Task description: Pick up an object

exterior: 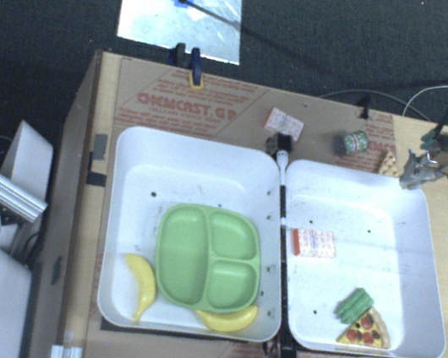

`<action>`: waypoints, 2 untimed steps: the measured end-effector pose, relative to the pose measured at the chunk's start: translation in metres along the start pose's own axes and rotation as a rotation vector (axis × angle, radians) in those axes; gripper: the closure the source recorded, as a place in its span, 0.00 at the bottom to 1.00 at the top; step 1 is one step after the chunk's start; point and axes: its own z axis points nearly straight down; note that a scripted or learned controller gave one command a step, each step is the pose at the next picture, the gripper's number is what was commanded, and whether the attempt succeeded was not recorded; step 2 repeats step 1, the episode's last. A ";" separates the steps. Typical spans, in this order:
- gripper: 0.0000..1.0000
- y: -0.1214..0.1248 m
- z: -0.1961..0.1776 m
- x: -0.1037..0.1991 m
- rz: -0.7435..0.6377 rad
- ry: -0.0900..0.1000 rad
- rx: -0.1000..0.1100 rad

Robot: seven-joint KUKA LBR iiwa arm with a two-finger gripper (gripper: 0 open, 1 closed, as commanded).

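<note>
The claw (pixel 414 175) hangs over the far right corner of the right bin (pixel 430 227), near its rim, and I cannot tell how it stands. Nothing is seen in it. In the right bin lie a white and red packet (pixel 314 243) close to the middle divider, and a green toy (pixel 354 304) touching a pizza slice (pixel 366 330) near the front. The left bin (pixel 137 159) carries a green divided plate (pixel 209 257) with one banana (pixel 141 285) at its left and another banana (pixel 227 318) under its front edge.
</note>
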 end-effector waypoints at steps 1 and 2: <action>1.00 0.001 0.012 0.036 -0.004 0.002 0.002; 1.00 0.001 0.012 0.036 -0.004 0.002 0.002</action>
